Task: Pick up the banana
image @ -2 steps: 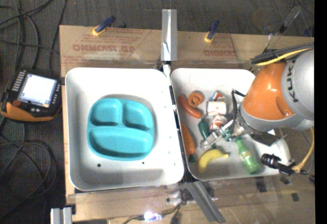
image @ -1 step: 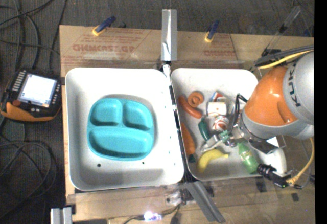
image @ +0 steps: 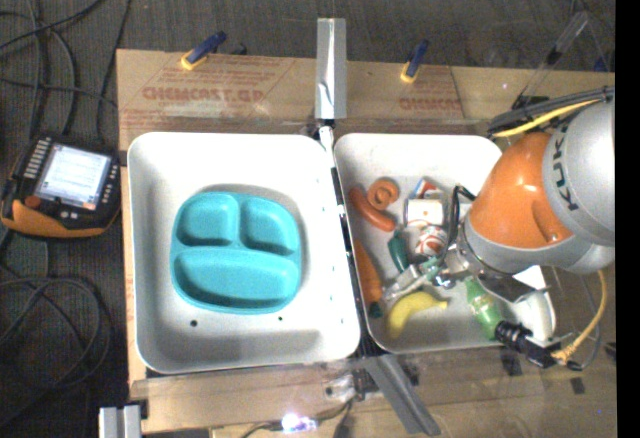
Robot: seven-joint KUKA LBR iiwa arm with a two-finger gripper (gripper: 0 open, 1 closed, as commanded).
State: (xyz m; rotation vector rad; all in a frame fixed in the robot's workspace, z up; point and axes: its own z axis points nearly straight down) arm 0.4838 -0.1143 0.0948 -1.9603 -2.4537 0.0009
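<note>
The tool (image: 425,278) hovers just above the banana (image: 412,309), at its 12 o'clock; its grip state cannot be told, and the banana seemingly lies unlifted in the bin (image: 440,148).

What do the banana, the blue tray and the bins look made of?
Banana: likely a plastic toy; uniform yellow, smooth, slightly shiny. Tray: probably moulded plastic; even turquoise, rounded compartment edges, soft sheen. Bins: seemingly thin white plastic with a semi-gloss surface and rounded corners, though coated metal can't be excluded.
</note>
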